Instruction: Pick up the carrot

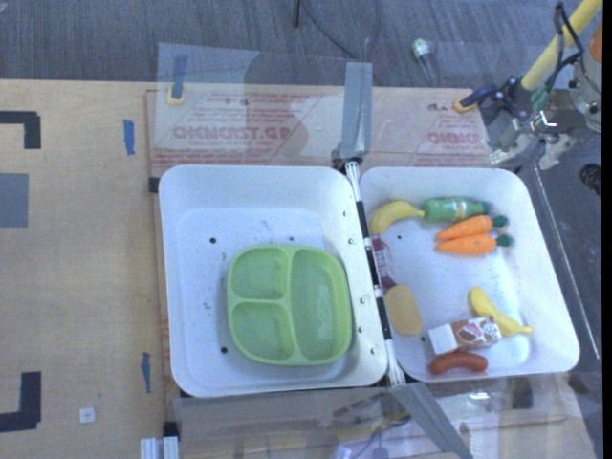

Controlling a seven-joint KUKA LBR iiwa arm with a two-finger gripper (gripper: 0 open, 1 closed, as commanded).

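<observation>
Two carrots in the right bin point(550, 256), side by side and touching near its 12 o'clock wall: upper carrot point(464, 228) and lower carrot point(467, 246). Both laid along the 9-to-3 line, a shade tilted, thin tips at 9, green tops at 3.

Tool point(517, 130) parked outside the bin, over the worktop point(76, 256) past the bin's 1 o'clock corner. Released or clenched: cannot tell, too small and tangled with cables. Nothing seen in its grasp.

From the tool, carrots off toward 7 o'clock, near but across the rim. Probably a short reach in and down, closing across the short axis, along the 12-to-6 line.

Crowding at 12: green bottle point(455, 207) just beside the upper carrot, maybe touching. Banana point(393, 215) near at 9 to 10. Lower carrot freer, bare bin floor at its 6. Well apart toward 6: second banana point(497, 314), small carton point(464, 335), sausage point(457, 362).

Likely risk: nipping both carrots at once, or nudging the bottle.
</observation>
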